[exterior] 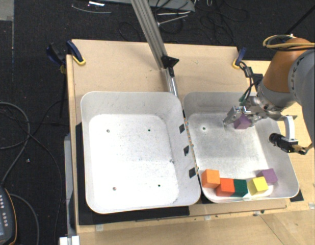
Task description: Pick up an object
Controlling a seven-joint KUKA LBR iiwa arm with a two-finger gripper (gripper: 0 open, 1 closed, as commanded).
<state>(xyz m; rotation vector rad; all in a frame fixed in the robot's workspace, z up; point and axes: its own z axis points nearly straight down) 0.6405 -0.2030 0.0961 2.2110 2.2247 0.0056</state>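
Background: dark carpet with loose cables surrounds a pale wooden tabletop (122,65); blue-and-yellow clamps grip its far corners, I judge to stop it shifting.
Bins: I see two shallow white bins side by side; the left bin (96,106) carries only dark specks, and the right bin (218,147) carries the blocks.
Arm: my grey arm (295,80), with its orange band, reaches in from the right over the far part of the right bin.
Hand: the hand (241,117) points down over the bin's far half, its fingers closed partway around a purple block (242,122), which sits between them.
Block height: I cannot tell whether that block is lifted or resting on the bin floor.
Other blocks: an orange block (211,177), a red block (227,186), a green block (240,188), a yellow block (258,185) and a second purple block (269,175) huddle along the near wall, touching or nearly so, well apart from the hand.
Why there: I judge the isolated block was the easier target, since the clustered ones leave little finger room.
Progress: I judge the grasp made, the lift unconfirmed.
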